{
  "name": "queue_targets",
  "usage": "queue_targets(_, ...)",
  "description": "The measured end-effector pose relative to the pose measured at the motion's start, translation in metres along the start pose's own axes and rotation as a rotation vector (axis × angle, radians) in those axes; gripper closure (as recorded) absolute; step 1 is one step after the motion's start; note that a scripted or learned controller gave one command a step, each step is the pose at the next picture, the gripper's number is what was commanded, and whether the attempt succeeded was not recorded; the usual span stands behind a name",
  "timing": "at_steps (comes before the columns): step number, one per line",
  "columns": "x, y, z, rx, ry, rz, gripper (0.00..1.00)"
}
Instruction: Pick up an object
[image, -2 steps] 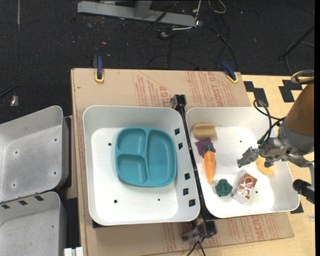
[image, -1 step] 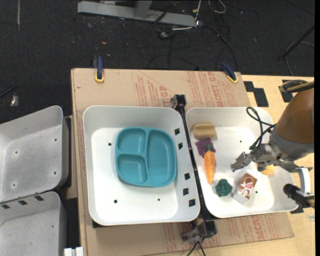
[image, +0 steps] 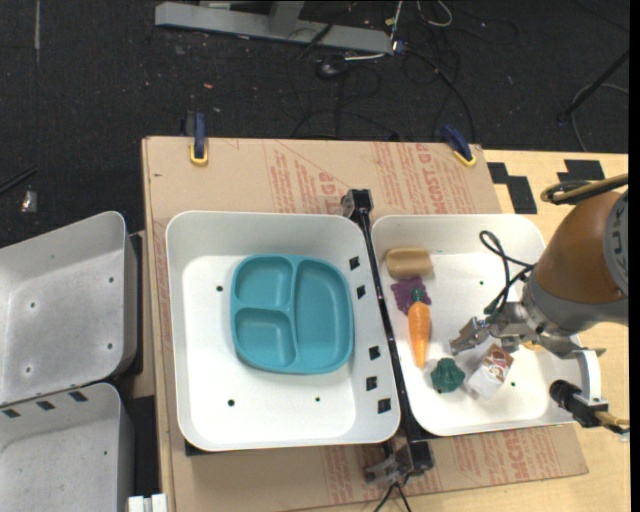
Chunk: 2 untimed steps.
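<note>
White-and-red carton (image: 490, 372) lies in right bin (image: 520, 415), front area, just beside a green toy (image: 448, 376). Gripper (image: 484, 335) sits directly over the carton — finger state cannot be told. Carrot (image: 419, 330), purple piece (image: 408, 294), tan block (image: 408, 263) lie leftward; teal tray (image: 293, 313) in left bin (image: 200, 400).

In the right white bin (image: 520, 240), a tan bread-like block (image: 409, 262) lies farthest back; nearer come a purple grape cluster (image: 409, 294), an orange carrot (image: 419, 330) lying lengthwise, a dark green lump (image: 447, 376), and a small white carton (image: 490, 374) beside it.
</note>
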<state>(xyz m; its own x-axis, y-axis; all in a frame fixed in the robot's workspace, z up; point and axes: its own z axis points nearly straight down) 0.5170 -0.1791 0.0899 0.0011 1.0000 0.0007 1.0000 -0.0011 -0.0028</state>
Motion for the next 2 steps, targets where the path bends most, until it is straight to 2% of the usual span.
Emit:
queue_targets(1,0.000,0.001,-0.012,-0.004,-0.001,0.001,1.00)
queue_targets(2,0.001,-0.002,-0.055,-0.006,-0.002,-0.003,1.00)
